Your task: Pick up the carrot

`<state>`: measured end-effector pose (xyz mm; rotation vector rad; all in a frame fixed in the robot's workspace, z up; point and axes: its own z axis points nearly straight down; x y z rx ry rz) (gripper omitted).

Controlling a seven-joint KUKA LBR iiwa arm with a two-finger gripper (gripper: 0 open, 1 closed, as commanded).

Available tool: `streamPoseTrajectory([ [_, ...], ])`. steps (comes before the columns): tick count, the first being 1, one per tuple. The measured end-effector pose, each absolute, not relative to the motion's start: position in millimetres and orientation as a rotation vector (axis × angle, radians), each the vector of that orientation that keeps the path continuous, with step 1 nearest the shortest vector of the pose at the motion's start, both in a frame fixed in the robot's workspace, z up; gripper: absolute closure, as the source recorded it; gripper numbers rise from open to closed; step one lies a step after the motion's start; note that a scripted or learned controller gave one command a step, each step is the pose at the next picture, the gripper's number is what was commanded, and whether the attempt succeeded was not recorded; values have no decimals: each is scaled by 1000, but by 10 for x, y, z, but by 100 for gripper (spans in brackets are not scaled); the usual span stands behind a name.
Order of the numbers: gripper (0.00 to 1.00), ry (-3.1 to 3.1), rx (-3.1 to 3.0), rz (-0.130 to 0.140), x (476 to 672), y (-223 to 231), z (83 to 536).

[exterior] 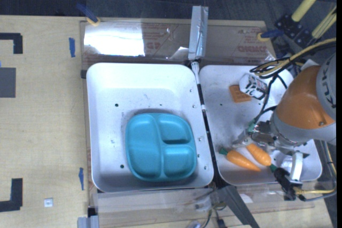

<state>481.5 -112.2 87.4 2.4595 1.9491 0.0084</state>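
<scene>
Two orange carrots lie near the front edge of the right bin (pixel 224 115). One carrot (pixel 241 160) points left with its green stub toward the bin's divider. The other carrot (pixel 259 154) lies just to its right, partly under the arm. My gripper (pixel 255 135) hangs low over the right bin, just above and behind the second carrot. The wrist and orange band (pixel 304 104) cover the bin's right half. No carrot is visibly lifted off the bin floor.
A blue divided plate (pixel 160 146) sits in the left bin (pixel 107 88). A small orange flat piece (pixel 239 93) lies at the back of the right bin. Cables (pixel 270 75) loop over the right bin's far corner.
</scene>
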Motion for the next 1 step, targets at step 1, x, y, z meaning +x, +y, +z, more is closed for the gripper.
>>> streamPoseTrajectory([
  [1, 100, 1945, 2456, 13, 4831, -1126, 985],
])
